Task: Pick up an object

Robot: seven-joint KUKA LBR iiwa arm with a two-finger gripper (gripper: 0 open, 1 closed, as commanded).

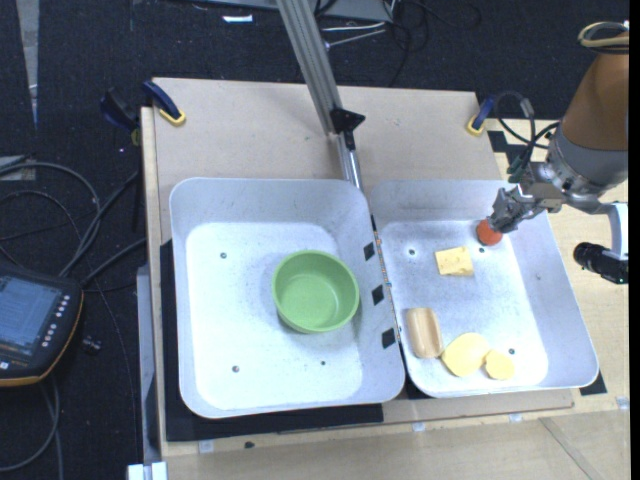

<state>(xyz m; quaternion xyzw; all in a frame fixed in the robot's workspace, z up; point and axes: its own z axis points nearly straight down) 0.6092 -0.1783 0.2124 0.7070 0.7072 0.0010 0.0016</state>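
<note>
A: Yellow discs (478, 356) and tan roll (423, 331) occupy right bin's (560, 298) near edge?

B: Confirmed. Gripper (497, 223) touches red ball (488, 233) at far side; finger state indeterminable.

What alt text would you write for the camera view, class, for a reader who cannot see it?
A robot gripper hovers at a small red ball in the right bin, which also holds a cheese cube, bread roll and two yellow pieces. The left bin holds a green bowl.

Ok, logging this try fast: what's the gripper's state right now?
Gripper: at the small red-orange round object in the right white bin; open or shut cannot be told.
</note>
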